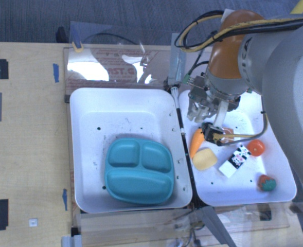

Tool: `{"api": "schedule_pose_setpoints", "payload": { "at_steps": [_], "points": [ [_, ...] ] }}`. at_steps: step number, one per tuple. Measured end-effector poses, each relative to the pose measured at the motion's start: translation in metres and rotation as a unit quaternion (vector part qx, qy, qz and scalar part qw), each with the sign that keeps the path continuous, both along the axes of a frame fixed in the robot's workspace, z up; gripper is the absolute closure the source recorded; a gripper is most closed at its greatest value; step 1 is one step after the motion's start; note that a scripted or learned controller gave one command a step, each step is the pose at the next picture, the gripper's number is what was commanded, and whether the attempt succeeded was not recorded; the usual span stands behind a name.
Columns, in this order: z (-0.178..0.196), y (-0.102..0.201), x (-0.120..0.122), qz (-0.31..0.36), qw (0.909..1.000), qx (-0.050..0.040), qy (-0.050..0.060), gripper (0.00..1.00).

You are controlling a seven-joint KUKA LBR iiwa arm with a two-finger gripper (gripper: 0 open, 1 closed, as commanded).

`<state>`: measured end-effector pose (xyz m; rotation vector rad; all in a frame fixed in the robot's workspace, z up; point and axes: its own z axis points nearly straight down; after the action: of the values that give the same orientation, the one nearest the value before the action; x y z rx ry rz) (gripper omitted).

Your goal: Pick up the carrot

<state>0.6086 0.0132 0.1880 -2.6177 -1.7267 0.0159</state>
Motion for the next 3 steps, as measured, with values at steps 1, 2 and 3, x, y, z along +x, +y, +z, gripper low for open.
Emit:
{"api": "schedule_pose_setpoints", "payload": {
  "at_steps": [1,2,3],
  "points": [
    [0.051,0.004,0.0,0.173,0.9849,0.0009,-0.005,1.0],
    [0.046,-0.035,-0.062,0.128,0.9917,0.0014,-0.002,1.0],
    [-0.007,0.023,-0.08,-0.092,0.9957,0.0,0.0,1.0]
  ]
}}
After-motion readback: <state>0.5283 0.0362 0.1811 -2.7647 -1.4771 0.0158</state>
